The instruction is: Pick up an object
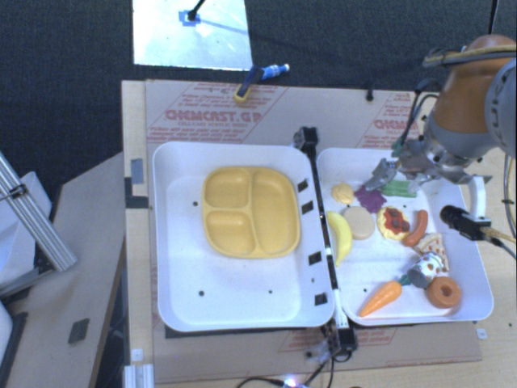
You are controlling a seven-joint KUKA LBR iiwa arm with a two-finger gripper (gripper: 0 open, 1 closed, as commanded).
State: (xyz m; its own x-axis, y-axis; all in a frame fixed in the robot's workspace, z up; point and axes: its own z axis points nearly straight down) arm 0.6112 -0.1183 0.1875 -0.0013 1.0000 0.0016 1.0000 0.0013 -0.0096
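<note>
Two-finger gripper [381,176] poised low over the right white bin [477,301]; finger state cannot be told. Flat purple toy piece [371,199] lies just below its tip, green block [399,188] beside.

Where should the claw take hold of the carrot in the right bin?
Grip the carrot across its thicker orange middle, coming from straight above. It lies flat, narrow tip toward the bin's near-left corner, leafy end beside the donut, so its long sides are probably freest.
</note>
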